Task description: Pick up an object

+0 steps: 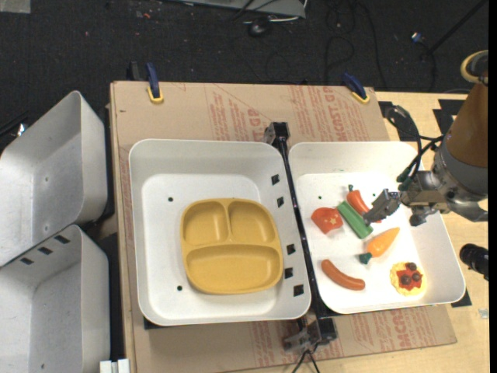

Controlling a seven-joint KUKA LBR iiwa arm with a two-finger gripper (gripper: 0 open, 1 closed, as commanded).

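Note:
The right bin (435,286) holds several toy foods: a red tomato-like piece (327,220), a green stick (354,220), a small orange-red carrot (358,201), an orange carrot with a green top (380,243), a sausage (342,275) and a small pizza (408,278). My gripper (386,206) hangs over the right bin, just right of the green stick and the small carrot, above the orange carrot. Nothing shows between its dark fingers.
The left bin (155,208) holds a yellow divided plate (231,245). A black divider with clips runs between the two bins. Grey tubs stand off the bench at the left. Cables trail from the arm at the right.

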